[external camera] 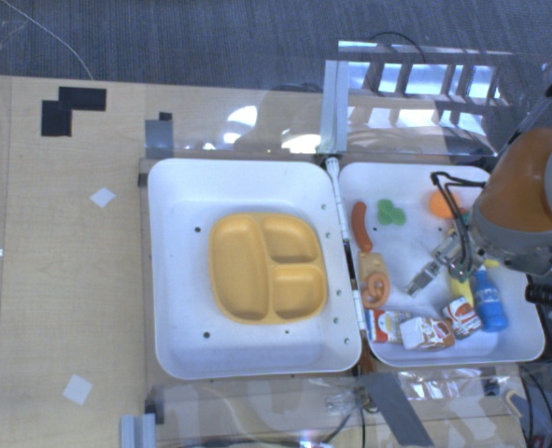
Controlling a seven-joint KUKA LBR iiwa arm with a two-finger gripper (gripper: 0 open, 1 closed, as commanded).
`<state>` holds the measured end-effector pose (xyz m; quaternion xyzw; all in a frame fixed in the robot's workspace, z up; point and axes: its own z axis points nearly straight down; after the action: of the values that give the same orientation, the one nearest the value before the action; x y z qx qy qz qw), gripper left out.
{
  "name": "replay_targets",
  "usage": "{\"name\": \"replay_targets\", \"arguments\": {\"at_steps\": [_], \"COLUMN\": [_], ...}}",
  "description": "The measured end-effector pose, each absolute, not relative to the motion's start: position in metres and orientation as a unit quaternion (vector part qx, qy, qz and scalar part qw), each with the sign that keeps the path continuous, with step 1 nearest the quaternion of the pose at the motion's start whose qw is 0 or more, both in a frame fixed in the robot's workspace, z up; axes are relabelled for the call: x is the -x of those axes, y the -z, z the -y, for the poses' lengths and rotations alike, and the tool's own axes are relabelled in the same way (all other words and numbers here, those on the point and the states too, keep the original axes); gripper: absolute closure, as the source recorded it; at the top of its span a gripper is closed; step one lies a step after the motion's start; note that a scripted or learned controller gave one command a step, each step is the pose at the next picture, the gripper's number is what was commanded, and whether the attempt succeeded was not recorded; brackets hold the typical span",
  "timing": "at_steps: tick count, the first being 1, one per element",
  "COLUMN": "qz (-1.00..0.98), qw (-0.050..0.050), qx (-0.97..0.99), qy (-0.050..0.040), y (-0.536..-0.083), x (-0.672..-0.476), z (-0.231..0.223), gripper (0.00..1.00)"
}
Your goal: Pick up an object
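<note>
Gripper (pixel 431 271) low in right bin (pixel 416 187), probably to grab yellow bottle (pixel 460 287); finger spread hard to tell.

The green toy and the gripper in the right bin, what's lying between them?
In the camera view, bare white bin floor lies between the green toy and the pincer. The sausage sits off to the toy's other side.

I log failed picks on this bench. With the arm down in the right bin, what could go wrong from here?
1. The tool hangs over bare floor, beside the pastry, so it may close on nothing.
2. The yellow bottle, blue bottle and cartons lie packed together; a grab there may catch two or knock them.
</note>
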<state>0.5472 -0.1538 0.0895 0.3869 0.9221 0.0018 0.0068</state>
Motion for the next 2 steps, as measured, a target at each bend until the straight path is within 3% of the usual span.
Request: {"name": "replay_targets", "arguments": {"at_steps": [1,2], "qz": [-0.859,-0.746], "qw": [0.002,0.005], "qx": [-0.512,-0.666], "qy": [-0.0047,-0.0037], "y": [-0.108,-0.089], "x": [-0.551,-0.576], "z": [0.197,0.131], "gripper": [0.00,0.00]}}
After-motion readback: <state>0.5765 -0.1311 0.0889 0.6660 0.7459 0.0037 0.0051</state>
